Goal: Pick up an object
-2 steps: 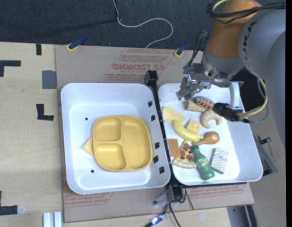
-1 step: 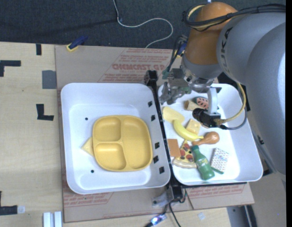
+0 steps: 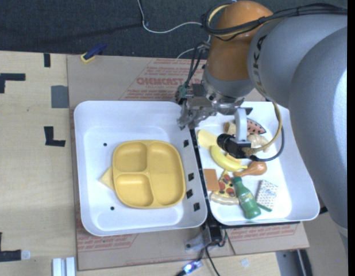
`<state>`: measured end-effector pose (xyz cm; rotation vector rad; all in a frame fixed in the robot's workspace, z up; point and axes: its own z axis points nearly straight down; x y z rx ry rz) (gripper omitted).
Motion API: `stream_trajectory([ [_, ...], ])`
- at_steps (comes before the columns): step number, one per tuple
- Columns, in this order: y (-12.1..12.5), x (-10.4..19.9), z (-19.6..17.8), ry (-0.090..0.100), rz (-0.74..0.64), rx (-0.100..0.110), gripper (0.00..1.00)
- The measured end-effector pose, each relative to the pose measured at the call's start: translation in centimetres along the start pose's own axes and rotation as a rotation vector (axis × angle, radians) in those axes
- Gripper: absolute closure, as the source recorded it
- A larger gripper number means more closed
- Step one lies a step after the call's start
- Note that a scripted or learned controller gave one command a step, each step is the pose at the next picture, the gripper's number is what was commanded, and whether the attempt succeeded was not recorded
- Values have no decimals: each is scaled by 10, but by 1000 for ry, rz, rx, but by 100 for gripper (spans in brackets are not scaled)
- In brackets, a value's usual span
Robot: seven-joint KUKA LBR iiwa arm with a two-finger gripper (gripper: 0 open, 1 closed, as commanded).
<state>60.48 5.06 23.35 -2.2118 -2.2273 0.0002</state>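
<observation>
The right bin [image 3: 298, 200] holds a heap of small items: a yellow banana [image 3: 222, 156], a green bottle [image 3: 247, 199], a pizza slice [image 3: 223, 190], a watermelon slice [image 3: 256, 127], a brown block [image 3: 210, 178] and a patterned white packet [image 3: 268, 192]. My gripper [image 3: 190, 115] hangs below the orange wrist band, over the far end of the divider between the two bins, just left of the banana's upper end. I see nothing held under it. The wrist body hides the back of the right bin.
A yellow divided plate [image 3: 149, 173] lies in the left bin [image 3: 91, 131], with a yellow corner sticking out beneath its left side. Black cables loop from the wrist over the right bin. The big grey arm covers the right side of the bench.
</observation>
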Motion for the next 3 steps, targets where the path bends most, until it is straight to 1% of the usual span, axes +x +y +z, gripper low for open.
stream_trajectory([
  [1,-9,0,2,-2,5,2,100],
  [2,-4,2,20,-4,6,2,100],
  [3,-4,1,20,-2,4,0,100],
])
